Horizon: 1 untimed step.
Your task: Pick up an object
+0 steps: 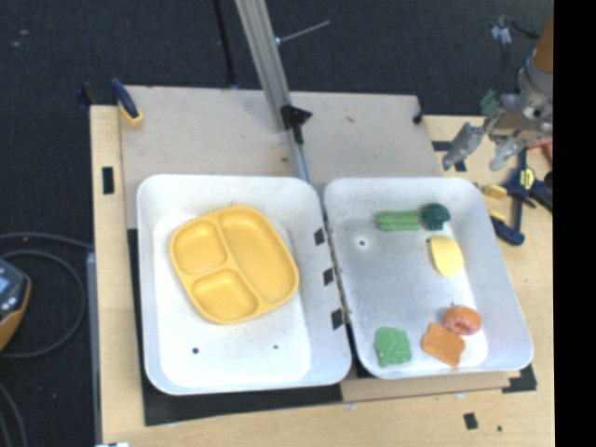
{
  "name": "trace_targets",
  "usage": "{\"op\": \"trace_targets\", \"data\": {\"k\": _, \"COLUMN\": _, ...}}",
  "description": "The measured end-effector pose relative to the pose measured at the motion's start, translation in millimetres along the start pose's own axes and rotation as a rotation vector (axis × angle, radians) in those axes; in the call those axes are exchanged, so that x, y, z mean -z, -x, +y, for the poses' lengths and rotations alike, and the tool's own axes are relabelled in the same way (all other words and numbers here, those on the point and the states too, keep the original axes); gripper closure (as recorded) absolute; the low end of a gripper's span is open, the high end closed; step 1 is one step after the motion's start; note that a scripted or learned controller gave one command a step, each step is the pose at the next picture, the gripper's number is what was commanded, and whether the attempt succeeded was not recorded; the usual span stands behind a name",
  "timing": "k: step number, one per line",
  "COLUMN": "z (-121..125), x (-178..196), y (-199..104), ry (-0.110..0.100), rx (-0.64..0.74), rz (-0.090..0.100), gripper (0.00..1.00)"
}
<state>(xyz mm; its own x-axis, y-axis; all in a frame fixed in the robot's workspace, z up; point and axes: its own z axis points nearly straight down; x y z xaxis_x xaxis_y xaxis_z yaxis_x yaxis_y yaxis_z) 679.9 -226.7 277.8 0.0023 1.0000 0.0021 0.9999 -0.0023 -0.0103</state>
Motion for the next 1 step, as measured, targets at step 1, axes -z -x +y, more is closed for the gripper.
{"op": "trace_targets", "data": {"k": 1, "z": 2.0, "x": 9.0, "y": -0.6, "ry": 0.013, "rx": 0.004, "rz": -0.004, "gripper": 0.00}}
